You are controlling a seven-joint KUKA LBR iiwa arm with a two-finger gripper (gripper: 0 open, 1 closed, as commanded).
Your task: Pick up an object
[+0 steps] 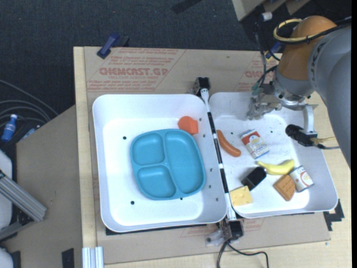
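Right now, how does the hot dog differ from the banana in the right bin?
The hot dog is orange-red; the banana is yellow. The hot dog lies by the bin's left wall, slanting down to the right; the banana lies nearer the middle, roughly level and curved. The hot dog lies apart from the rest; the banana's left end meets a black object. Both are long, narrow toy foods lying flat.

The gripper hangs over the right bin's far edge, nothing visibly between its fingers. Below it lie a hot dog, small carton, banana, black block and cheese wedge. A blue divided plate fills the left bin, an orange piece beside it.
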